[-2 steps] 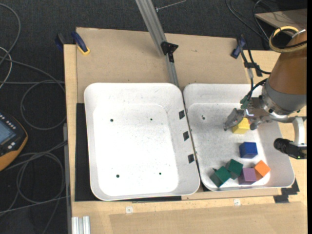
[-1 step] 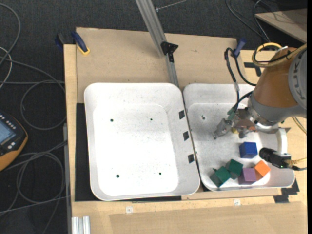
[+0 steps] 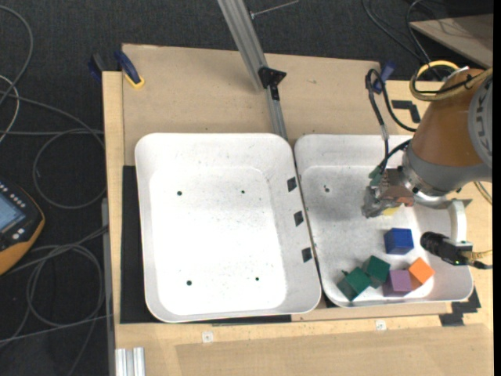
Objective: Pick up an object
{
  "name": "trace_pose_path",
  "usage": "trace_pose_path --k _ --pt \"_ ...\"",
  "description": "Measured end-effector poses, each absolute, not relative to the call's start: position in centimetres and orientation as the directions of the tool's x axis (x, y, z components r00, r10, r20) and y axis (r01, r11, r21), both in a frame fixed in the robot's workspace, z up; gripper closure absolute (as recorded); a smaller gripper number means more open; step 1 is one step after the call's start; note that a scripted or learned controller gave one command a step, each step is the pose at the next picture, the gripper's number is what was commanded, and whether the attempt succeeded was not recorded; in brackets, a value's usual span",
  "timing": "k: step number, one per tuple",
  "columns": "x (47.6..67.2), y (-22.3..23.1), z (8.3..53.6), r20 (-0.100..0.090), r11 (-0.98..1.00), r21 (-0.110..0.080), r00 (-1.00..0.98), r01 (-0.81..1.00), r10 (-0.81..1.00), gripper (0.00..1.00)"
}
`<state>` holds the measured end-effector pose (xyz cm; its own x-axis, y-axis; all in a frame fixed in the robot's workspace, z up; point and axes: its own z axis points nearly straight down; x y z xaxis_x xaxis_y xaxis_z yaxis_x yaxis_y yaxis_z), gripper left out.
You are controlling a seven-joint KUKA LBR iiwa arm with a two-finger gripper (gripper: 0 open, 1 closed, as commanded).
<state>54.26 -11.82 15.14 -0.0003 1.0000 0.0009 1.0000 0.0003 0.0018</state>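
My gripper [image 3: 378, 200] hangs over the middle of the right bin [image 3: 333, 175], pointing down, with the grey and orange arm behind it on the right. A blue cube [image 3: 399, 240] lies just below and to the right of it, apart from it. Along the bin's front edge sit an orange cube [image 3: 421, 270], a purple cube [image 3: 400, 281] and two dark green blocks [image 3: 376, 268] [image 3: 356, 283], packed close together. I see nothing held in the gripper.
The left bin [image 3: 156, 151] sits beside the right one, with black clips along the shared wall. A slanted metal pole [image 3: 250, 45] rises behind the bins. Cables lie on the floor at left, and clamps mark the bench's back corners.
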Motion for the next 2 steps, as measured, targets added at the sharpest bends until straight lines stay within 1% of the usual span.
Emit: trace_pose_path --k 1,2 --pt "55.23 -11.19 20.86 -0.001 0.003 0.008 -0.003 1.0 1.0 1.0" --pt "55.3 -11.17 21.67 0.0 0.002 0.002 -0.002 1.0 1.0 1.0"
